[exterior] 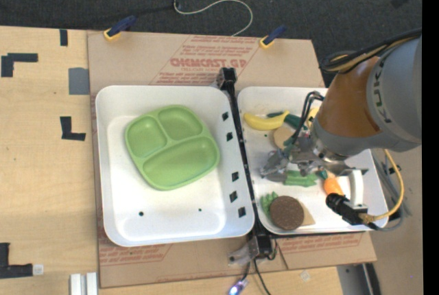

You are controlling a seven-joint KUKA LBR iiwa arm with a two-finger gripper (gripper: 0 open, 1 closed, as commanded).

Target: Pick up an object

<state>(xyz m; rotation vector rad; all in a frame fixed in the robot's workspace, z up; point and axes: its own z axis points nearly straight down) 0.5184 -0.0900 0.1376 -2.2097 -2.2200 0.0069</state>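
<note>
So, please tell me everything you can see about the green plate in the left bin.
The green plate is light green and looks like smooth plastic. It has rounded corners and three compartments: two small ones on the far side and one long one on the near side. All three look empty. It lies flat, face up, turned slightly askew, on the floor of the left bin, toward its far half. Nothing rests on it or touches it besides the bin.
</note>
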